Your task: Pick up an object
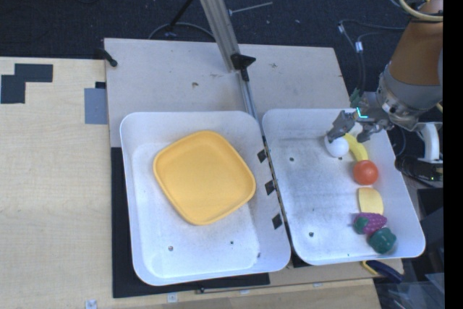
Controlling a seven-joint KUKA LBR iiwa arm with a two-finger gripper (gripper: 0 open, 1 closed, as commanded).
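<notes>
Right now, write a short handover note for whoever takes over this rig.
Hand: low over the right bin's far end, by the white ball and banana; grip unclear.
Also along that bin's right side: orange ball, yellow piece, purple grapes, green piece.
Left bin: yellow plate.
Done: nothing visibly lifted.
Left: grasp and raise one object.

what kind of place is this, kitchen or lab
Most likely a robotics lab, not a kitchen: a grey and orange robot arm reaches over two shallow white bins, the toy orange plastic tomato is play food, and cables trail across the dark floor.
</notes>
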